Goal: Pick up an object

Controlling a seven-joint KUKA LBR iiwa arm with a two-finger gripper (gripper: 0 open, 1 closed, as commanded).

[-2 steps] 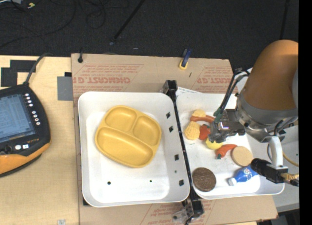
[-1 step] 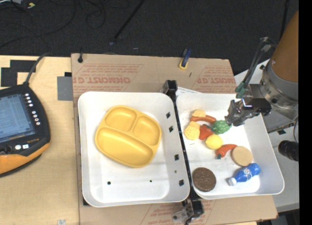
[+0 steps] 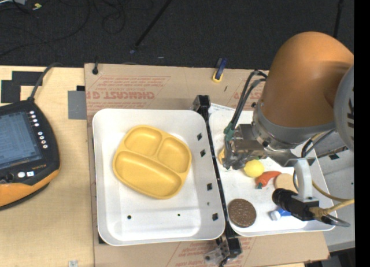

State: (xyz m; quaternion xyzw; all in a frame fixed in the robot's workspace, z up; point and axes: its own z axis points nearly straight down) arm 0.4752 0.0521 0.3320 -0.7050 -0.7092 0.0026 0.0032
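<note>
Jaws [image 3: 236,157] hang low over the right bin [image 3: 263,229], near its left wall; whether they stand apart or together I cannot tell, and nothing shows between them. A yellow lemon-like piece [image 3: 253,169] lies just beside them at about four o'clock. Past it, same direction, lie a small red-orange piece [image 3: 267,178], its long axis running roughly two to eight o'clock, and at six o'clock a brown round disc [image 3: 242,212]. The left bin [image 3: 115,208] holds a yellow divided plate [image 3: 152,160].
</note>
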